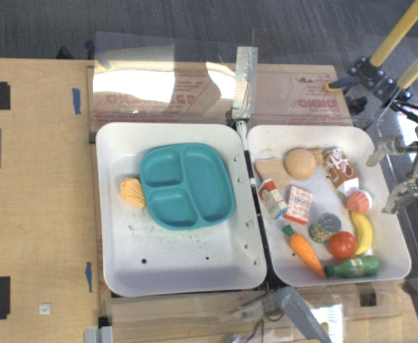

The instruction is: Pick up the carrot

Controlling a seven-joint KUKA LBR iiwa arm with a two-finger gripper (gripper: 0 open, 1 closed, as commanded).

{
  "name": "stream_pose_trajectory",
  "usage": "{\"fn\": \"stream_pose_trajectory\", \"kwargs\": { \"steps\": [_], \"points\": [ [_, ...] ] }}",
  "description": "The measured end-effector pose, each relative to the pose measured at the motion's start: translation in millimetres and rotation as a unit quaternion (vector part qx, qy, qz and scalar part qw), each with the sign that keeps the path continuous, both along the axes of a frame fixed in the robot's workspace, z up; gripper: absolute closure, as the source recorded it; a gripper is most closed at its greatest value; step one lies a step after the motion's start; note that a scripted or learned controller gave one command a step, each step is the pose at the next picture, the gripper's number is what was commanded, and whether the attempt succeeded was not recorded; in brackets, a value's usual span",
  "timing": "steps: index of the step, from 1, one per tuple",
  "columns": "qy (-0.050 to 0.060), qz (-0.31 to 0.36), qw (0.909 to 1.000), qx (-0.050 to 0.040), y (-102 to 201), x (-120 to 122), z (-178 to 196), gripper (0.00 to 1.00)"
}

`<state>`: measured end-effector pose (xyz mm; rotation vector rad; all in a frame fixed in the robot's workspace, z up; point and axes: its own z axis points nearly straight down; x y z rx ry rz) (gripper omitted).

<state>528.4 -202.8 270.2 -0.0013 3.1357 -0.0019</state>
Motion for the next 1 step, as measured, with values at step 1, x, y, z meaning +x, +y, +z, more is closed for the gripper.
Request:
{"fn": "stream_pose_trajectory", "kwargs": {
  "steps": [1],
  "points": [
    [0.005, 0.04, 0.9992, 0.003, 86.8, -32.3, -97.3, 0.0]
  ]
}}
